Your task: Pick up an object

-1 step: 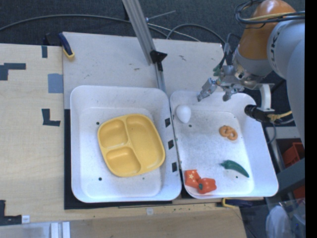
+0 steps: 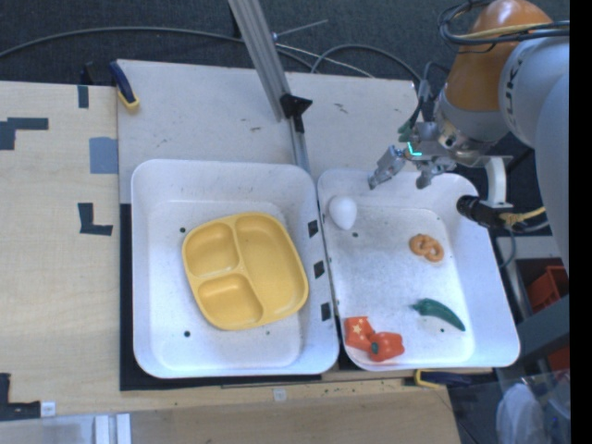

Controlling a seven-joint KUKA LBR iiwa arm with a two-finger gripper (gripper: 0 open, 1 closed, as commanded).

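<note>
A view from above onto a bench with two shallow white bins side by side. The left bin, in the middle of the frame, holds a yellow divided plate. The right bin, right of centre, holds four small things well apart from each other: a white egg near its upper left corner, a tan pretzel toward its right side, a green pepper lower right, and a red-orange toy at its lower left edge. The grey arm with its orange band reaches in from the upper right, and the gripper hangs over the top edge of the right bin, its two fingers spread apart with nothing between them. Judging from this, the pick has not yet happened: every object lies in its bin, none is touched, and choosing one, descending, closing and lifting all remain. The egg and the pretzel lie nearest the gripper.
</note>
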